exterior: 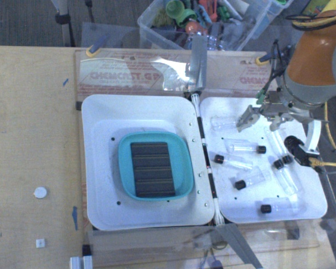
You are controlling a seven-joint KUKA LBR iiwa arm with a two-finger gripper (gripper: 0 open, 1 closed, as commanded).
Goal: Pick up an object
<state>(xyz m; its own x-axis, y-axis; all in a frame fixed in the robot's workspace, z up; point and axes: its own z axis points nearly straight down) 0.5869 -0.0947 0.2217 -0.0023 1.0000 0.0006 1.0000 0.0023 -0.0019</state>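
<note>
Colours across the two bins

Both bins (95,116) were white; the left one held a teal tray (182,164) bearing a dark grey ribbed block (152,170). At three o'clock, clear vials (243,148) wore black caps. The arm (319,49) showed orange over grey, above a tan bench (28,122).

Clear tub (157,21) of toys behind — white disc (40,193) on bench (28,122).

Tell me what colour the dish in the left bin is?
The dish is teal, with a dark grey ribbed block inside. Camera view shows it.
</note>
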